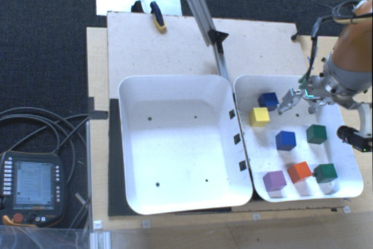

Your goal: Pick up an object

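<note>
Reaching in from the right, the gripper [289,101] hangs low over the far part of the right bin [349,186]; I cannot tell if it grips anything. Closest to it is a dark blue block [268,100], just to its left, with the yellow block [260,116] a little nearer and left. Blocks are square, so no long side matters. Counting from big to small: two white bins, the left bin [175,90] and the right one, then seven blocks: two blue, two green, one yellow, one orange [299,171], one purple [274,181].

Two white bins [175,87], two blue cubes [285,140], two green cubes [316,133], one yellow, orange, purple.
</note>
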You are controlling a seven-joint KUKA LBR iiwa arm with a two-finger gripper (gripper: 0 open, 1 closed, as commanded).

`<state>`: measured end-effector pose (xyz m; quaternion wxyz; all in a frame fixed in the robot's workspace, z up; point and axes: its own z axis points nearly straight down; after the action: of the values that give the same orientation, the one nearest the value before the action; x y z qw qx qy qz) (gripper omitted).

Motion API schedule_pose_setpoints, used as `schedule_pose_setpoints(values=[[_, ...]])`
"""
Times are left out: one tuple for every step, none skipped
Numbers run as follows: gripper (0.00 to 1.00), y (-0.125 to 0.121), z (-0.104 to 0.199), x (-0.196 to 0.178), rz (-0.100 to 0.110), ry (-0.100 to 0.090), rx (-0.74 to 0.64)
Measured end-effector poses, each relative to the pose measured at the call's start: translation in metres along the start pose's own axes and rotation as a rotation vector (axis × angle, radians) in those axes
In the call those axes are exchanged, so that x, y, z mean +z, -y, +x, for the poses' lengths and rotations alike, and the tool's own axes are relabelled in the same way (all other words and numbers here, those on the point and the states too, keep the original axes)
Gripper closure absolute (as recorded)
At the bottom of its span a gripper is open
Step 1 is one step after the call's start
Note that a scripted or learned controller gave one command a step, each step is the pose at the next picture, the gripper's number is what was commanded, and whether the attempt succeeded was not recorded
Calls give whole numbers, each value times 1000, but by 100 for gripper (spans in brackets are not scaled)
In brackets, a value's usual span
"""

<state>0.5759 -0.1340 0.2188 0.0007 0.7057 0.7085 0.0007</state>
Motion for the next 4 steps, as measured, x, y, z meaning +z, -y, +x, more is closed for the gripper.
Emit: schedule_pose_setpoints(values=[[0,-10,-2,53,4,0,1],[0,-9,-2,105,5,-1,2],[100,-11,-3,91,-2,1,0],[100,-11,-11,29,-6,3,1]])
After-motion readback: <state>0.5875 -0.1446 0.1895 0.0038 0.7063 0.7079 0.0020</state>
